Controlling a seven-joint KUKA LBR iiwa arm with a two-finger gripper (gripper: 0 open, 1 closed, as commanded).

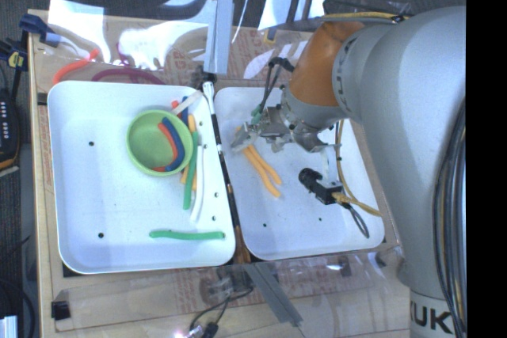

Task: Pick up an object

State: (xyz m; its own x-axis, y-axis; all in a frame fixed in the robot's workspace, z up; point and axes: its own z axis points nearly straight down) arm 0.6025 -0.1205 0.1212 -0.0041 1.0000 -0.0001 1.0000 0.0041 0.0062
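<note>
Two orange-yellow sticks lie side by side at a slant in the right bin, near its left middle. My gripper hangs low over the upper end of these sticks, at the bin's upper left. The arm's orange band and grey body cover the bin's upper right. In the left bin a green bowl holds a red and a blue curved piece. Several thin sticks, orange, green and white, lie beside the bowl against the bin's right wall. A green stick lies flat near the front.
The divider between the two bins runs just left of my gripper. Clear plastic sheeting and a red ring lie behind the left bin. A metal bracket stands at the back between the bins.
</note>
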